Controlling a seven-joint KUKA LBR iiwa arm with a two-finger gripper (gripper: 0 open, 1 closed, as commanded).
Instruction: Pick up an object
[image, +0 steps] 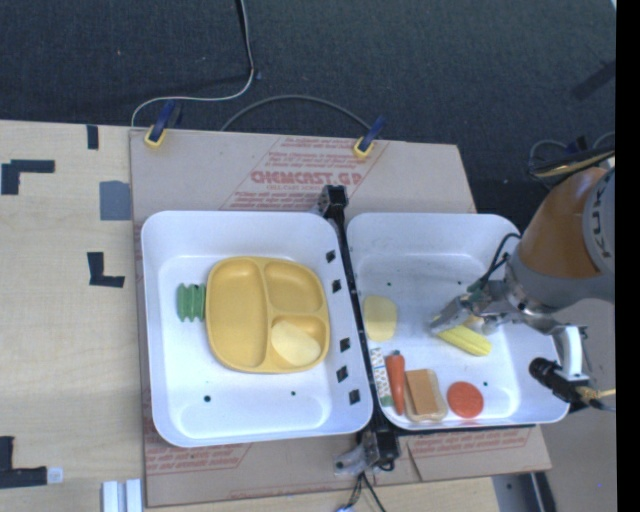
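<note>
My gripper (452, 318) is low in the right bin (430, 245), reaching in from the right. It sits right at the upper left end of a yellow corn-like piece (468, 342), which lies flat on the bin floor. I cannot see whether the gripper touches that piece. A pale yellow round piece (380, 318) lies to the gripper's left, close to the divider. Along the bin's front lie an orange carrot (396, 381), a brown bread slice (424, 394) and a red-orange disc (465, 400).
The left bin (170, 400) holds a yellow divided plate (240, 300) with a pale yellow piece (296, 342) in its lower right section. A green item (190, 302) lies beside the plate's left edge. The grey and orange arm (565, 250) overhangs the right bin's right wall.
</note>
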